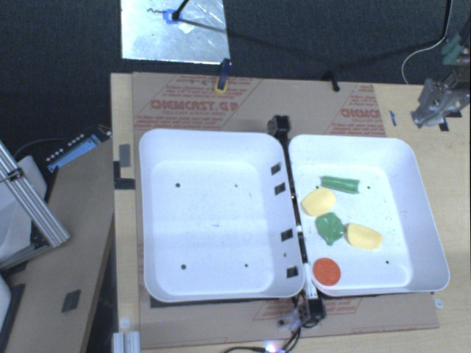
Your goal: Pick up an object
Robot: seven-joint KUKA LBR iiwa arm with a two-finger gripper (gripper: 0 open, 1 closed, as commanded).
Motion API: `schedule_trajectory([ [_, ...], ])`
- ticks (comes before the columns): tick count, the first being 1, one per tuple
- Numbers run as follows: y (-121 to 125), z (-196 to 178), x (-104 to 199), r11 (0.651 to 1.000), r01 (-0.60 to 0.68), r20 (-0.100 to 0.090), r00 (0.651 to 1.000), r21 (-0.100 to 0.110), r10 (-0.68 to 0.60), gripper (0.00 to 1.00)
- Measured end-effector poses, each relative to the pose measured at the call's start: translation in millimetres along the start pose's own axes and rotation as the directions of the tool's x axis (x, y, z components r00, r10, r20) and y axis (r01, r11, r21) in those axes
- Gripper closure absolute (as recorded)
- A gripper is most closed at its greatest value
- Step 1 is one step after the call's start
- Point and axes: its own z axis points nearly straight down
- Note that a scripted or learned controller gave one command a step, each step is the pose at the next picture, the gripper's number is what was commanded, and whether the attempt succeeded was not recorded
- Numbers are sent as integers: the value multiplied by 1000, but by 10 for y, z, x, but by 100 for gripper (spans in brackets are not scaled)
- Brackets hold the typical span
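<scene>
The tool (pixel 439 107) is being seen at the upper right of the camera view, poised above the bench (pixel 353 101) just beyond the far right corner of the right bin (pixel 423 226); whether it is released or clenched cannot be told, and nothing is being seen in its grasp. Five small objects are being carried in the right bin, all gathered in its left half. A green elongated piece (pixel 339 184) is lying farthest from the camera, tilted slightly. Just below it, a yellow rounded piece (pixel 319 202) is lying near the bin's left wall. A green leafy-looking piece (pixel 330 229) is resting below that, touching or nearly touching a second yellow piece (pixel 363 236) to its right. A round orange-red object (pixel 327 272) is sitting nearest the camera, close to the bin's near left corner. The left bin (pixel 147 219) is standing beside the right one, the two being joined along a dark strip of clips (pixel 283 190).
</scene>
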Motion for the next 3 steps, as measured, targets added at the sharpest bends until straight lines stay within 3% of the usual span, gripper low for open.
schedule_trajectory([
  [1,-154,2,312,1000,0,0,1000,0,0,100],
  [2,-165,52,-713,1000,-16,5,1000,-1,16,100],
  [3,22,2,-328,1000,0,1,1000,-1,0,100],
])
